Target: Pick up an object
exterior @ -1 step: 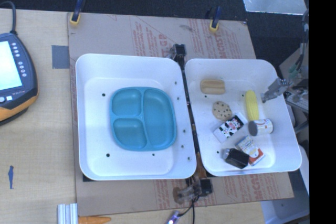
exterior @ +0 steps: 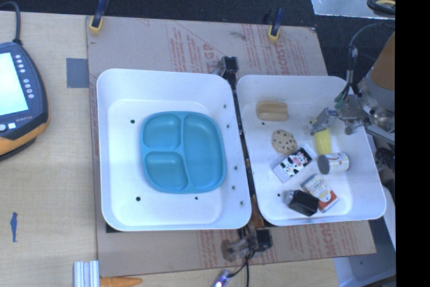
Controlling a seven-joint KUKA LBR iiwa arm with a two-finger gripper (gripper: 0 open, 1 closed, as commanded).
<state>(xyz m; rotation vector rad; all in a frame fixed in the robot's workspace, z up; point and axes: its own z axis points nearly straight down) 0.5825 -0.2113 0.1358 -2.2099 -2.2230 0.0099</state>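
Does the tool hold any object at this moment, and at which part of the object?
Nothing is held. The tool hovers above the right bin, near the yellow item.

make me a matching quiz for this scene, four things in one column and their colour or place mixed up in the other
Things:
1. divided plate
2. cookie
3. bread roll
4. cow-patterned box

Descriptions:
A. black and white patches, middle of the right bin
B. plain tan, far side of the right bin
C. light blue, alone in the left bin
D. round with dark specks, between the tan item and the patched one

Pairs: 1-C, 2-D, 3-B, 4-A
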